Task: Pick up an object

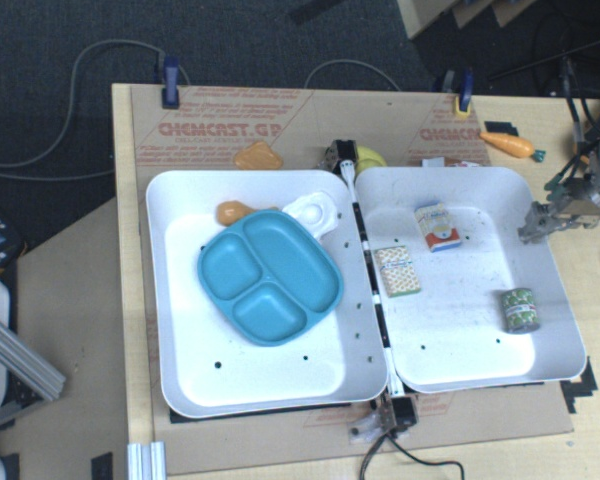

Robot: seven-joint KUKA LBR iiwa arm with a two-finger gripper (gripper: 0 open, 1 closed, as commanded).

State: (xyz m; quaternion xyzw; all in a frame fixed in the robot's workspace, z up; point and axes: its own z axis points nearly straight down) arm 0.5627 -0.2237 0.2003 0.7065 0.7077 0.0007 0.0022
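We locate the gripper [560, 213] at the right bin's [480, 373] three o'clock rim (finger state: cannot tell), with the nearest object, the green can [520, 309], lying toward its seven o'clock, axis upright.

Only readable bit is red print on the cardboard sheet [280, 118] lying on the bench, upper middle of the frame above the left bin: looks like "CHEMCAST G.P", last letters fuzzy. Same red print repeats at upper right, partly hidden. Smaller red lines around it are too blurry. The small box [438, 228] has print too tiny to read.
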